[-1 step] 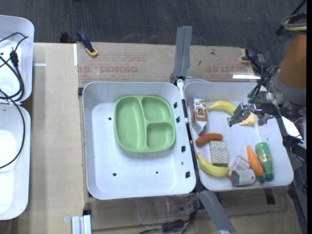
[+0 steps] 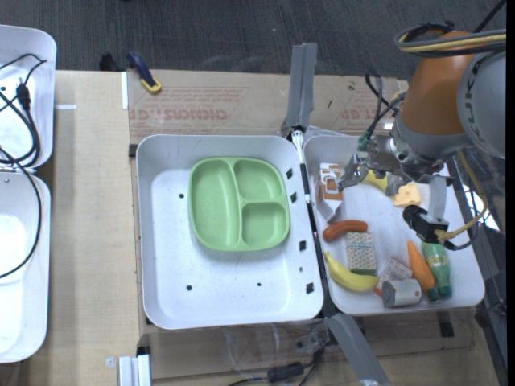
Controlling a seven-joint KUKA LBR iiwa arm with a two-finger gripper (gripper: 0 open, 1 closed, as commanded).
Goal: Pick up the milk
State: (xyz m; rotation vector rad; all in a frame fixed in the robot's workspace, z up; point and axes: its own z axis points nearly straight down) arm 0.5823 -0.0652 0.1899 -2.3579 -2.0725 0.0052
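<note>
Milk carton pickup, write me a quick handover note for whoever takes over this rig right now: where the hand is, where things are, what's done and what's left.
Hand: low over the upper left part of the right bin, just right of the milk carton; open or shut cannot be told.
Milk carton: in the right bin against its left wall, above the sausage and banana.
Left bin: holds a green divided plate.
Done: the hand is next to the carton.
Left: grasp not confirmed; the carton is not yet lifted. Close on it and raise it.
</note>
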